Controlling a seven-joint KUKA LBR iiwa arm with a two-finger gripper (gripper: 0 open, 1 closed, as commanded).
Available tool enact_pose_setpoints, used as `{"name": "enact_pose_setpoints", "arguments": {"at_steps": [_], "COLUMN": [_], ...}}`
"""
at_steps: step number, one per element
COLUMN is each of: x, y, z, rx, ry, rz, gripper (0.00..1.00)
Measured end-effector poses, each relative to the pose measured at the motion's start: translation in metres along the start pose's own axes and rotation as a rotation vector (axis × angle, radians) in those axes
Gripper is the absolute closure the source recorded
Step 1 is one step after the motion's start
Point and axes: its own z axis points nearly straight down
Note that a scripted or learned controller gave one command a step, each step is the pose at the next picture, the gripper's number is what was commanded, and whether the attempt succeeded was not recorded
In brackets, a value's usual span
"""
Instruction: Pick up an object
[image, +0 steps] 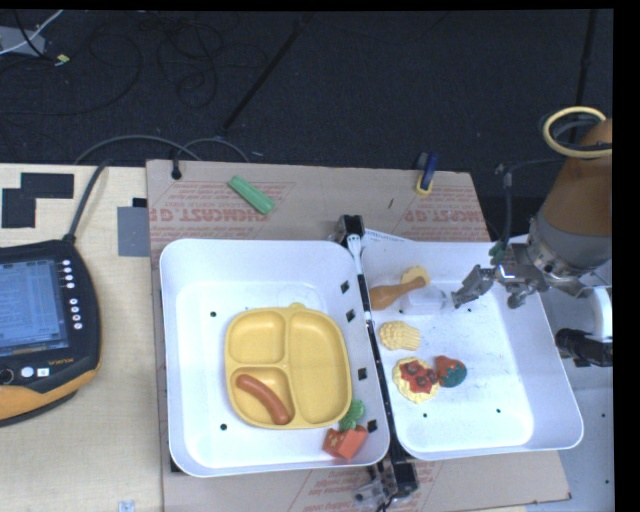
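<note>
Glossy plastic carrot (346, 440) lies beside smooth yellow divided tray (288, 365); end effector (470, 291) prongs spread, gripping nothing.

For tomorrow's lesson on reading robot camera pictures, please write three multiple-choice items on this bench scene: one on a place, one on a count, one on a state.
1. Where does the sausage lie?
A. In the yellow divided plate
B. On the cardboard
C. In the right bin

2. How many food items lie in the right bin?
A. One
B. Three
C. Six

3. What is the state of the gripper?
A. Gripping the sausage
B. Poised over the right bin with nothing between its fingers
C. Resting on the handheld controller

Answers:
1 A: the sausage sits in the plate's lower left compartment, in the left bin.
2 B: a drumstick, a corn piece and a pizza slice lie there.
3 B: it sits just right of the drumstick, and no item shows between its fingers.
</note>
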Motion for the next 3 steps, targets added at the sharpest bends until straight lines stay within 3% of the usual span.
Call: {"name": "enact_pose_setpoints", "arguments": {"at_steps": [1, 2, 3], "x": [0.026, 0.040, 0.091], "y": [-0.094, -0.108, -0.050], "z": [0.068, 0.104, 0.104], "rx": [0.013, -0.010, -0.007], "ry": [0.005, -0.001, -0.003], "rz": [0.001, 0.000, -0.003], "gripper": [0.00, 0.00, 0.00]}}
